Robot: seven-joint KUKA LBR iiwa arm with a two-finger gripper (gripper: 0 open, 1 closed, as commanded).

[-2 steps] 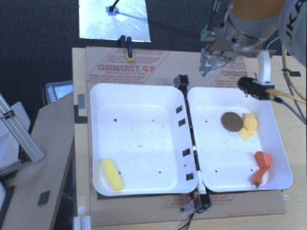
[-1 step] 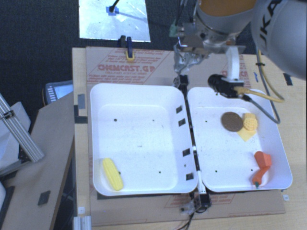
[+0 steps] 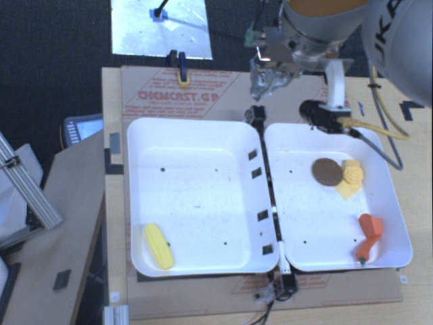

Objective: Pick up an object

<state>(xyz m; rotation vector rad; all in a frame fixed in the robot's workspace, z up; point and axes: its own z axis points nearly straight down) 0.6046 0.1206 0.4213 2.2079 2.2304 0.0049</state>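
Observation:
My gripper hangs high over the far end of the seam between the two bins, above the cardboard. In the left bin a yellow corn cob lies in the near left corner. The right bin holds a brown round cookie, a yellow round cracker touching it, and a pale yellow cheese wedge just under both. An orange carrot lies in its near right corner. Nothing shows under the gripper.
Black clips run along the seam joining the bins. A yellow cable and a black fitting cross the right bin's far rim. A shiny plate and a yellow clamp sit behind the left bin.

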